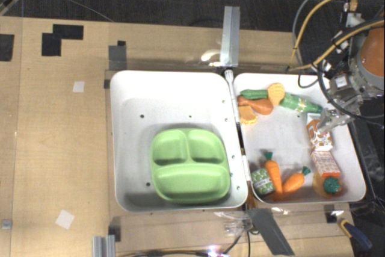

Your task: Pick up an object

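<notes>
Camera view: two carrots (274, 174), one green tray (190, 164); gripper (332, 118) state unclear.

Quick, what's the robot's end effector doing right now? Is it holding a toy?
End effector: it sits over the right bin's far right side, above the carton. No toy shows in its grip; whether it is open or closed cannot be told.

A light wooden bench (54, 147) is carrying two shallow white bins side by side. The left bin (129, 99) and the right bin (355, 180) are sitting almost touching, a grey metal bracket (229, 39) standing just behind their seam.
</notes>
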`<action>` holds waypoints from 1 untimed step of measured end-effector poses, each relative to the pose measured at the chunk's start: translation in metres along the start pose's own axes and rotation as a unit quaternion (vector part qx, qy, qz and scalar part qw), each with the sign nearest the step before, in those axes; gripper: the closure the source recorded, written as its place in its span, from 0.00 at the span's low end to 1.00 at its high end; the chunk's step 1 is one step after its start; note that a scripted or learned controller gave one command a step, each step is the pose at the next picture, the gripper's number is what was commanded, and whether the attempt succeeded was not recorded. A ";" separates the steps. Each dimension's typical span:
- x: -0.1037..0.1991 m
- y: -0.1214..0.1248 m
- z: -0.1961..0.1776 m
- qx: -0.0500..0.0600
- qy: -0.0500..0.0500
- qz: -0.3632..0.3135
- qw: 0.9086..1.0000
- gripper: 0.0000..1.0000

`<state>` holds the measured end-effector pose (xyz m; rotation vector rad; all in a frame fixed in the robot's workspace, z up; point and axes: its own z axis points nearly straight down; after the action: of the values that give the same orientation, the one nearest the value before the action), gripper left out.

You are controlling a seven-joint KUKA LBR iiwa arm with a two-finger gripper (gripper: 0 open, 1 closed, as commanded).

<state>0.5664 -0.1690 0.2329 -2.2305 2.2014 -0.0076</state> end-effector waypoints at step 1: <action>0.024 0.039 0.068 -0.003 -0.001 -0.136 0.991 1.00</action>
<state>0.5284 -0.1935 0.1643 -2.5127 1.8787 -0.0012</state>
